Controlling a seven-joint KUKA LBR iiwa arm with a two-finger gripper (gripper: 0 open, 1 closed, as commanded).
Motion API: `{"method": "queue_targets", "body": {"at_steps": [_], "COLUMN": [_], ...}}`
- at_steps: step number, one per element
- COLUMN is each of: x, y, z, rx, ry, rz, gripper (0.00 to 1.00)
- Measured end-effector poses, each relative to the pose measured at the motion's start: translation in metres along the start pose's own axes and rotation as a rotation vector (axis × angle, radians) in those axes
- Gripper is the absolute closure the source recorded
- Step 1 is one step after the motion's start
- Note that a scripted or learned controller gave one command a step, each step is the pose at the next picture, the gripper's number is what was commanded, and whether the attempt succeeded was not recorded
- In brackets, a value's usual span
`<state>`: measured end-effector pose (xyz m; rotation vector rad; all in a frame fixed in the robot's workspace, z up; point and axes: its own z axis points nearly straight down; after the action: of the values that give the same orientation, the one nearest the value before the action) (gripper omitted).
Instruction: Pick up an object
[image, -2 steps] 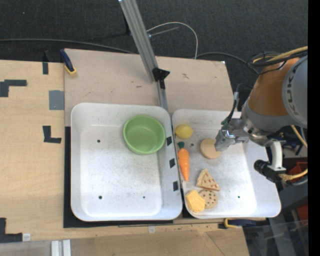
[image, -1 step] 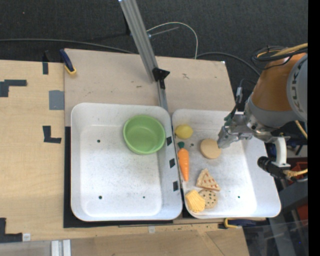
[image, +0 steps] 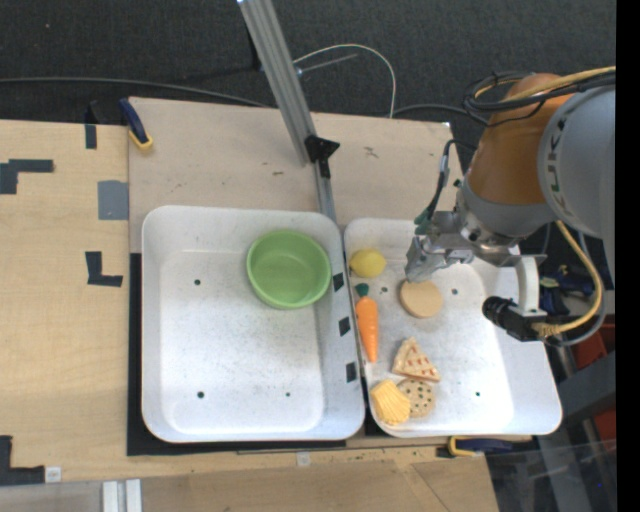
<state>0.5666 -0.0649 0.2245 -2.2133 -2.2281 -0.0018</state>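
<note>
You have two white bins (image: 180, 400), one green bowl (image: 288, 267), one lemon (image: 368, 263), one carrot (image: 368, 328), one tan round piece (image: 422, 299), one pizza slice (image: 414, 362), one cookie (image: 421, 399) and one yellow ridged piece (image: 392, 403).

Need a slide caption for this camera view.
Gripper poised over tan disc in right bin; green bowl in left bin.
</note>
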Motion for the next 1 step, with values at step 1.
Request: {"method": "queue_targets", "body": {"at_steps": [1], "x": [0.0566], "y": [0.0241], "z": [-0.0059], "rx": [0.0], "ry": [0.001], "rz": [-0.001], "gripper": [1.0]}}
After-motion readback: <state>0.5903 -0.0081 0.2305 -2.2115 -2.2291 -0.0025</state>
